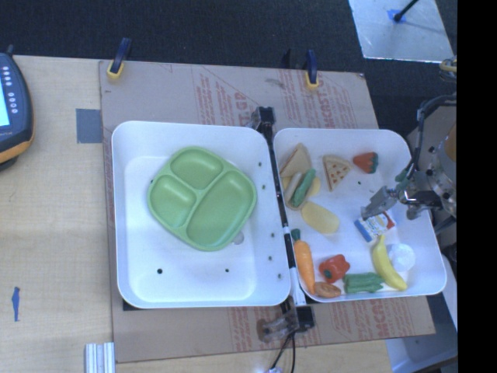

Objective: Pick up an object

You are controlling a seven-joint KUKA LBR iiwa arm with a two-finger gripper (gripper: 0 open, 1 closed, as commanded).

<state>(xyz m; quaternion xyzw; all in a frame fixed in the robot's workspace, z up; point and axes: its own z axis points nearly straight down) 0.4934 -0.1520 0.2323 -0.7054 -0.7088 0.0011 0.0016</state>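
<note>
Along the near edge of the right bin (pixel 404 144) lie a carrot (pixel 304 264), a red pepper (pixel 335 266), a green vegetable (pixel 363 283) and a banana (pixel 386 263), the banana curving toward the bin's near right corner. Farther in, a pale yellow potato-like piece (pixel 320 217) sits near the bin's left wall, with a bread slice (pixel 295 162) and a green pod (pixel 302 187) just beyond it. A pizza wedge (pixel 335 171) and a strawberry (pixel 365 162) lie toward the far edge. The end effector (pixel 382 205) reaches in over the right edge, its fingers slightly parted and pointing down just above a small red, white and blue packet (pixel 374 225) near the bin's middle right; nothing is visibly between them. The left bin (pixel 128 208) carries a green divided plate (pixel 203 198) toward its far half. Both bins rest on a cardboard sheet (pixel 210 95) clamped to the table (pixel 46 231), and a handheld controller (pixel 12 103) lies at the table's far left edge.
</note>
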